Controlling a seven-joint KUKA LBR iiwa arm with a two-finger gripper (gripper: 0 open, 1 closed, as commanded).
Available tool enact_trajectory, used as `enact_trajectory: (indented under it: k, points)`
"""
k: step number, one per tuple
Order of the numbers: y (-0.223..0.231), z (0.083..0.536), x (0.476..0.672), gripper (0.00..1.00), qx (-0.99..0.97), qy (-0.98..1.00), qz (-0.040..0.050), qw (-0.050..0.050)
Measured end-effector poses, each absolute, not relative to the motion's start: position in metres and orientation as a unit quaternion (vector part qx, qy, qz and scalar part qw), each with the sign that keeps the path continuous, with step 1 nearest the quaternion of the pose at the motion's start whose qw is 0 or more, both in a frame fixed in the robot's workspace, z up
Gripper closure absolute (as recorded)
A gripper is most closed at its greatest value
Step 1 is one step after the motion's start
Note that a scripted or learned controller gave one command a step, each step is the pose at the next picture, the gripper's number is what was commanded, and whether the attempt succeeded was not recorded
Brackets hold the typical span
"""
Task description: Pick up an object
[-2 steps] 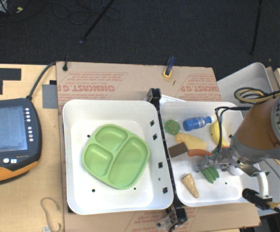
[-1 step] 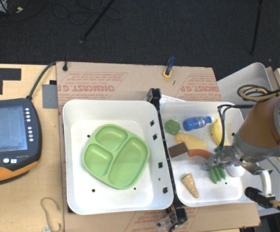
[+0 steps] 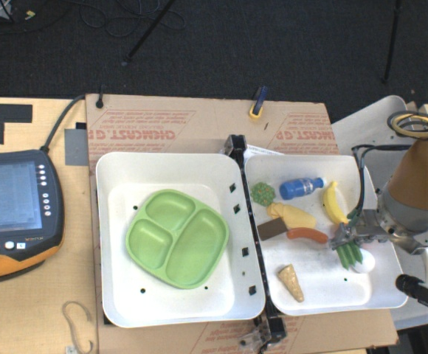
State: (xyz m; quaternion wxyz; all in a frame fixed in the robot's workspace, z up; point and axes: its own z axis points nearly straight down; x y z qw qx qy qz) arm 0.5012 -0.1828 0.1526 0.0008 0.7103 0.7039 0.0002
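Camera view showed us the left bin [image 3: 118, 198] holding a green divided plate [image 3: 177, 237], and the right bin [image 3: 361, 290] holding the smaller pieces: a yellow banana [image 3: 335, 202], a blue bottle [image 3: 300, 188], a red sausage [image 3: 308, 235], a tan cone [image 3: 291, 282] and a small green broccoli-like piece [image 3: 263, 193]. We saw the arm [image 3: 409, 190] low over the right bin's far side, its gripper [image 3: 349, 243] just above a green item [image 3: 349, 256] lying beside a white ball [image 3: 363, 262]. We could not tell how the gripper was set. We judged the grasp attempt under way; next it needed a firm closure on the green item, then a straight lift.
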Motion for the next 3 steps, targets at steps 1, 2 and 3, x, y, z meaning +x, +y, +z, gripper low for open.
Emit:
enact_trajectory:
  k: [1, 2, 3]
  points:
    - [-0.190, 0.198, 0.506, 1.00, 0.707, 0.707, 0.0003, 0.001]
    - [-0.191, 0.229, 0.507, 1.00, 0.707, 0.707, 0.0002, 0.000]
    - [-0.140, 0.238, 0.526, 1.00, 0.705, 0.709, 0.0005, -0.001]
